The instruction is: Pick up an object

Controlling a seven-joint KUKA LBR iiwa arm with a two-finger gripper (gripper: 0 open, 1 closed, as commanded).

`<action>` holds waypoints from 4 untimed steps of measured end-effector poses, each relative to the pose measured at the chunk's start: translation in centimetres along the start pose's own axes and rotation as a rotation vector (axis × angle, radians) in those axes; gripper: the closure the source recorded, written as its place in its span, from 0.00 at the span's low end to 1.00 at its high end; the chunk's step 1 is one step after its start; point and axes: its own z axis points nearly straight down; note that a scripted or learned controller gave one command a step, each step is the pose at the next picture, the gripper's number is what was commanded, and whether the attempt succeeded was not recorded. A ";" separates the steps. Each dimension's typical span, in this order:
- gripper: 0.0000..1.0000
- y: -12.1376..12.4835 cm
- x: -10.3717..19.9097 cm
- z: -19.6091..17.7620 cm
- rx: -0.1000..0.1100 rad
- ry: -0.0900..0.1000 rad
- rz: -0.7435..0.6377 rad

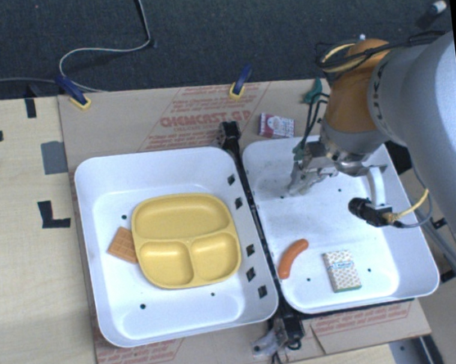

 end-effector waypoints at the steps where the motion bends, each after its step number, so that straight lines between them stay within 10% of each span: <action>1: 0.00 0.0 0.0 0.0 0.000 0.000 0.000; 2: 0.00 1.6 1.9 2.0 0.002 0.001 0.000; 3: 1.00 1.6 1.9 1.0 0.000 0.001 -0.001; 4: 0.00 1.6 1.9 1.0 0.001 0.001 -0.001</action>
